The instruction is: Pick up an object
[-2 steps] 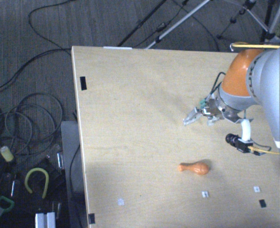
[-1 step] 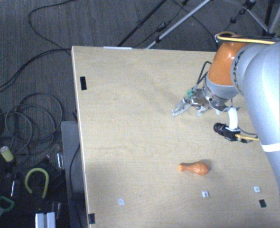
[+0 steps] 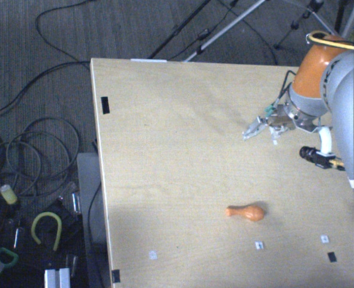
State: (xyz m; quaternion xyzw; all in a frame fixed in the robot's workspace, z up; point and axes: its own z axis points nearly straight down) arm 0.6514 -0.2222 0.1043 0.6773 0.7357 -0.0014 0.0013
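**A:** Status check. Your tool (image 3: 256, 128) hangs over the right part of the table (image 3: 165, 161), up near the far side. It carries nothing. The fingers look slightly spread, pointing left, but the view is too coarse to say how wide, so I call that undetermined.

**B:** Target?

**A:** The small orange object (image 3: 246, 212), pear-shaped with a thin neck pointing left and a bulb at the right. It lies flat on the table, nearer the front edge, well apart from the tool and almost straight below it in the camera view. Nothing is beside it, only small markers (image 3: 258, 245) further toward the front.

**B:** So how should I run the approach?

**A:** You translate toward the front edge first, staying high. Centre over the bulb, not the neck; the neck looks too thin to hold reliably. Turn the wrist so the fingers close across the object's short axis. Open wide before you descend.

**B:** Risks?

**A:** It's rounded, so it probably rolls if one finger touches first. Descend straight down and close slowly. Verify the object sits between the fingers before you lift.
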